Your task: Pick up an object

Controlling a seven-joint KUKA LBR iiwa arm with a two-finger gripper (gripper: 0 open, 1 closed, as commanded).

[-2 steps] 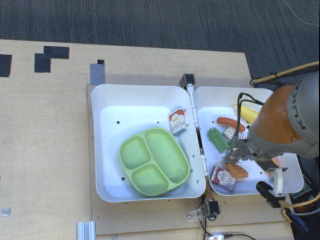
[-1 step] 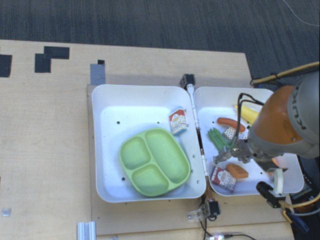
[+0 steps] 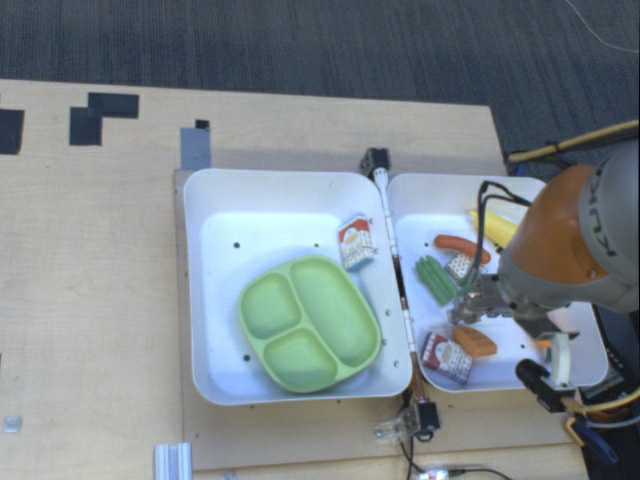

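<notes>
The claw (image 3: pixel 466 308) hangs low in the right bin (image 3: pixel 420 218), above the orange toy (image 3: pixel 474 341) and beside the green toy (image 3: pixel 435 279); its grip state cannot be told. The left bin (image 3: pixel 215 268) holds a green divided plate (image 3: pixel 308 323).

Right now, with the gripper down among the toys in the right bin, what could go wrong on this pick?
The gripper sits in a tight cluster: the green toy, the orange toy and the small carton lie close together, so it may nudge or catch the wrong one. The arm hides part of the right bin, so contact there is hard to judge.
</notes>
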